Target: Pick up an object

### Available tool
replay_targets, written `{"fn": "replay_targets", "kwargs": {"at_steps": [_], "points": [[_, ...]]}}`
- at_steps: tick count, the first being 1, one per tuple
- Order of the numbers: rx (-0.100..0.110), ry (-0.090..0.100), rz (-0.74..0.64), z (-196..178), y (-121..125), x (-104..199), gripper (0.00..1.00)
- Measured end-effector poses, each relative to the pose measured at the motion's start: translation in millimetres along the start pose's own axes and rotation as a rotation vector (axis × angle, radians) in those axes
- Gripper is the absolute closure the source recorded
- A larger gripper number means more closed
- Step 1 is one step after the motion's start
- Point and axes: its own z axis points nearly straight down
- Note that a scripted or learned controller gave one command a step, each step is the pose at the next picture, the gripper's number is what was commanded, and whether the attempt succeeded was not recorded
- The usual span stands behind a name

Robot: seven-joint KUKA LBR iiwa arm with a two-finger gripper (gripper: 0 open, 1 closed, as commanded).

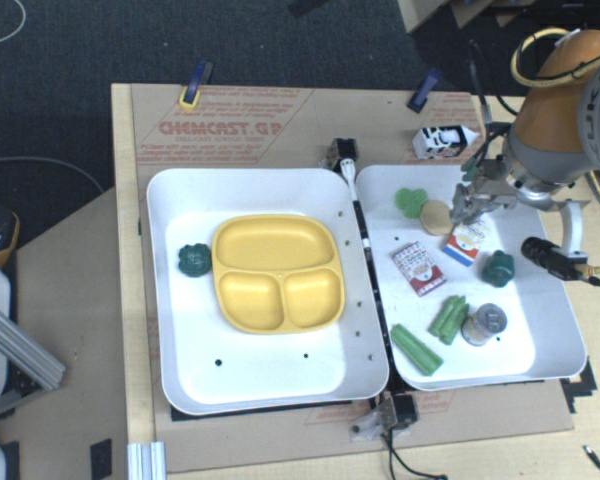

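My gripper (468, 214) hangs low over the back of the right bin (552, 353), right above a small white, blue and red carton (464, 247). A tan round piece (436, 217) and a light green piece (411, 202) lie just to its left. A dark green lump (497, 267) sits to the right of the carton. A red and white packet (418, 267) lies in the middle of the bin. Nothing shows between the gripper and the carton that tells a grasp.
Toward the right bin's front lie a green bundle (447, 319), a green stick (416, 349) and a silver can (485, 323). The left bin (175, 363) holds a yellow divided tray (278, 271) and a dark green piece (194, 259). A black-and-white toy (442, 141) lies behind the bins.
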Motion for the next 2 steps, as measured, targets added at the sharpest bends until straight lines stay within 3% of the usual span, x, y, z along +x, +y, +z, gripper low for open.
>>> {"fn": "replay_targets", "kwargs": {"at_steps": [1, 2], "points": [[-0.001, -0.001, 0.002, -51, -7, -4, 1.00], [0.000, 0.000, 0.000, -76, -6, -4, 1.00]]}}
